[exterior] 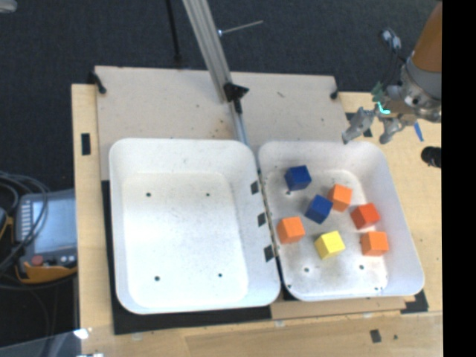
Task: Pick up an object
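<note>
The right bin (398, 199) holds several small cubes: two blue ones (298, 177) (318, 208), a yellow one (329, 244), and orange ones (291, 229) (341, 196) (375, 242), plus a red-orange one (365, 216). My gripper (372, 129) hangs above the bin's far right corner, up and right of the cubes. Its two grey fingers (357, 125) are spread apart with nothing between them. The orange band of the arm shows at the upper right.
The left bin (123, 199) lies beside the right one. A slanted aluminium rail (208, 39) runs down to a black clamp (235, 92) behind the bins. A pendant with cables (44, 233) sits off the bench's left edge.
</note>
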Controlling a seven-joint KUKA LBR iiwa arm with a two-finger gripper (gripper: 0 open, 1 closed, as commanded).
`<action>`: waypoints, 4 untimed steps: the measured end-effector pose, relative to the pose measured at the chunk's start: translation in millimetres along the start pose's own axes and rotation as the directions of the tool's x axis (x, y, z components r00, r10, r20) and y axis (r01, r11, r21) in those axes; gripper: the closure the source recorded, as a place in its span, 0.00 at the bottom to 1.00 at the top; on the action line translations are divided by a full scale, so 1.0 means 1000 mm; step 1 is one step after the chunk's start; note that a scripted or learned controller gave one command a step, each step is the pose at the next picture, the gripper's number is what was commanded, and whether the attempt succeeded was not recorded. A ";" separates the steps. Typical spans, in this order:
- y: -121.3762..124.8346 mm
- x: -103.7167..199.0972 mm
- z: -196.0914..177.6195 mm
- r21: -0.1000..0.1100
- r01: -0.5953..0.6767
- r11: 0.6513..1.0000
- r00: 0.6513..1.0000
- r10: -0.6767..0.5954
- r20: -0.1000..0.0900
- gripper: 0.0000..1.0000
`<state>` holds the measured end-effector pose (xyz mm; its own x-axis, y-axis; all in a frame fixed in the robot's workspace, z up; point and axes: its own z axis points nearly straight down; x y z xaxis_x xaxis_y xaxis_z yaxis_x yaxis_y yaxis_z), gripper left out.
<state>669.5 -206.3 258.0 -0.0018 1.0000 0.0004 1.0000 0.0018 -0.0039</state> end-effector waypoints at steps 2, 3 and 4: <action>-0.001 0.000 0.038 -0.001 0.001 1.000 1.000 -0.001 0.002 0.00; -0.008 0.001 0.098 0.000 -0.001 1.000 1.000 0.001 0.002 0.00; -0.006 -0.003 0.140 -0.002 -0.001 1.000 1.000 0.001 0.003 0.00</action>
<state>662.9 -209.2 118.3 -0.0007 1.0000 -0.0024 1.0000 0.0007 -0.0017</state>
